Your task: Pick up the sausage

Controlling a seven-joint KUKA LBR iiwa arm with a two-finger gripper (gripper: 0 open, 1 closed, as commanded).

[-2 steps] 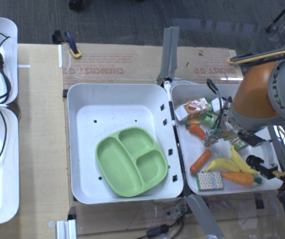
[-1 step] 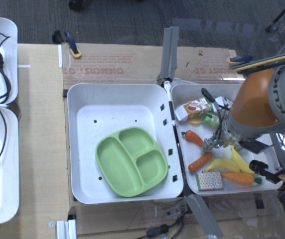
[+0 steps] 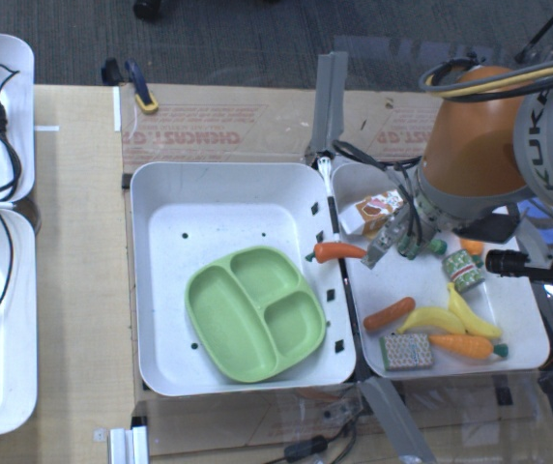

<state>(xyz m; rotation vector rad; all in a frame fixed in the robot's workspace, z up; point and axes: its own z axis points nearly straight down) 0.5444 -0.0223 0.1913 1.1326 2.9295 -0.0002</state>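
**A:** Start at the left, then. The left bin has a green divided plate lying in it, and nothing there matters for this job.

**B:** What's that orange thing on the wall between the two bins?

**A:** A small carrot, lying across the divider. Just right of it hangs the end effector, low over the upper part of the right bin, beside a snack packet. I cannot tell whether it is released or clenched; I see nothing between its tips.

**B:** And the sausage?

**A:** The sausage lies on the floor of the right bin, below the end effector and apart from it, tilted, its right end near a banana. A second carrot and a speckled block sit just beside.

**B:** So how would you do it well?

**A:** I'd guess: come down over its middle, tips set across its narrow width, keeping clear of the banana, and squeeze only once low enough.
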